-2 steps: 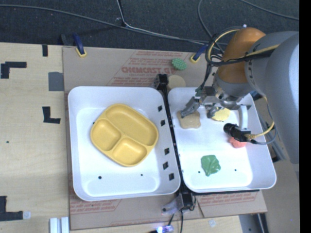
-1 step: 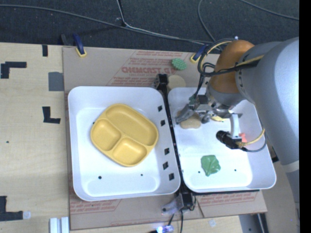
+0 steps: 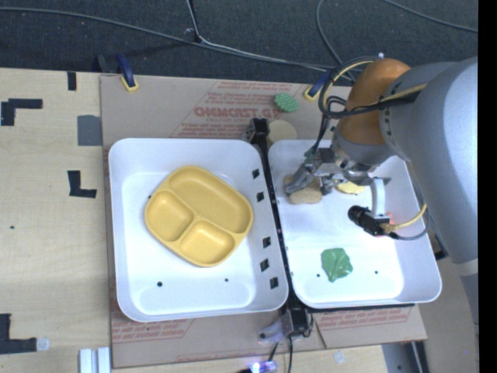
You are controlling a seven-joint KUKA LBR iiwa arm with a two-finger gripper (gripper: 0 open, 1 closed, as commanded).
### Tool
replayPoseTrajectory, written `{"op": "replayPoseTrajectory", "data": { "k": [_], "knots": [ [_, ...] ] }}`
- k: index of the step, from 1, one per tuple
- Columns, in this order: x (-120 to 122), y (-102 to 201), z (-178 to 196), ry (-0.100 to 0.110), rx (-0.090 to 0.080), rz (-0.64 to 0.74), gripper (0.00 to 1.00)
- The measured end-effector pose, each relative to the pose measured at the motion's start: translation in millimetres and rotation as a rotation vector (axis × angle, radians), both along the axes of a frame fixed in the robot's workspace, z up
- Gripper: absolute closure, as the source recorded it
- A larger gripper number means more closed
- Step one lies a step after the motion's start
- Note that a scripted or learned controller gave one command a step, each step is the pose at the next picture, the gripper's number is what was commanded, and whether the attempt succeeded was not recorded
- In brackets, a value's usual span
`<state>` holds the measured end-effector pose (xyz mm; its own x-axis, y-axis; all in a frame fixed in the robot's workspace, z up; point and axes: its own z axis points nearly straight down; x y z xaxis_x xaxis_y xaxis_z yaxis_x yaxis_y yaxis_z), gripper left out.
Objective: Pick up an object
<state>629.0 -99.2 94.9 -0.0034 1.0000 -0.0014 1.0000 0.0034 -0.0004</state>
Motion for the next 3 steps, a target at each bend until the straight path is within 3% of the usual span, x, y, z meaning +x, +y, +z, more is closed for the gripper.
{"op": "replayPoseTrajectory", "data": {
  "k": [3],
  "knots": [
    [6.2,-5.2,142.9,-0.003,0.001,-0.003,1.00]
  ]
}}
